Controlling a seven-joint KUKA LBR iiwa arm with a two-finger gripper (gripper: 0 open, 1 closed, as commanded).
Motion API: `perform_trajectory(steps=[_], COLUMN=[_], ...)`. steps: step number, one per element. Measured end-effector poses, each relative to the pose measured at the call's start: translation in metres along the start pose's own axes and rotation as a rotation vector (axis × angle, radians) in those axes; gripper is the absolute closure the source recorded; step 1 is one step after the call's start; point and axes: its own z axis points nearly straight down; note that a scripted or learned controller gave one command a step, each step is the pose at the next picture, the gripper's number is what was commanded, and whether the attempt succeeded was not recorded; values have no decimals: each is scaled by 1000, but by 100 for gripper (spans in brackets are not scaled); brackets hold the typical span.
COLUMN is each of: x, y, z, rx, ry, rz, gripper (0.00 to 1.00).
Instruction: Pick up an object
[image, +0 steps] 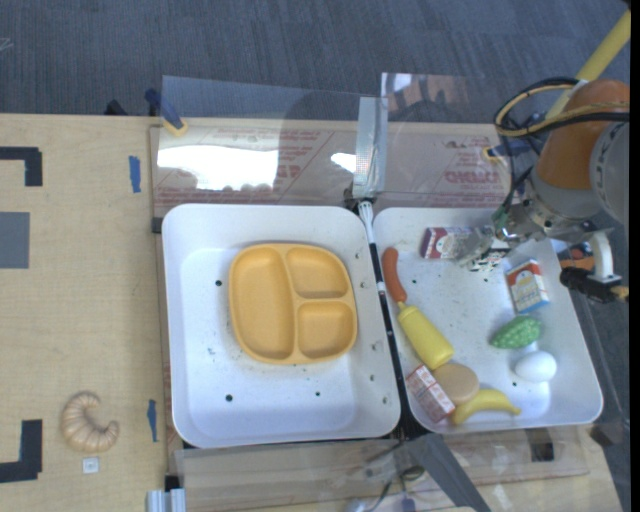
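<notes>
The camera view looks down on a bench (70, 300) with two shallow white bins side by side. The left bin (190, 400) holds a yellow plate (293, 302) with three parts, one long part on the left and two smaller parts on the right. The right bin (575, 395) holds lots of little things. Near its top left is a small red and white packet (433, 243). Along its left wall lies a red hot dog (393, 273), and just below that is a yellow bottle (426, 337), tilted. At the bottom of this bin there is a red and white box (430, 392), a round tan thing (458, 381) just beside it, and a yellow banana (487, 404) touching the round thing. On the right side sit a small carton (526, 286) with blue and orange on it, a bumpy green thing (516, 333) below it, and a white egg (535, 366) below that. The arm (580, 150) comes in from the right, grey with an orange part near the top. The gripper (478, 252) is low over the top of the right bin, just beside the red and white packet. It is blurry there, so I cannot tell how it is set or if it has anything. Outside the bins, on the bench at the far left, lies a tan croissant (88, 421). Clear plastic sheets (260, 130) stand behind the bins.
</notes>
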Motion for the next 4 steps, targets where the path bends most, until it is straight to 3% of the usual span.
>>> perform_trajectory(steps=[1,2,3,4], x=[-8,-12,-13,-11], y=[6,5,-22,-12], z=[3,-4,-118,-79], rx=[11,11,-4,10], ry=[21,14,-3,1], rz=[89,89,534,570], gripper=[0,100,100,100])
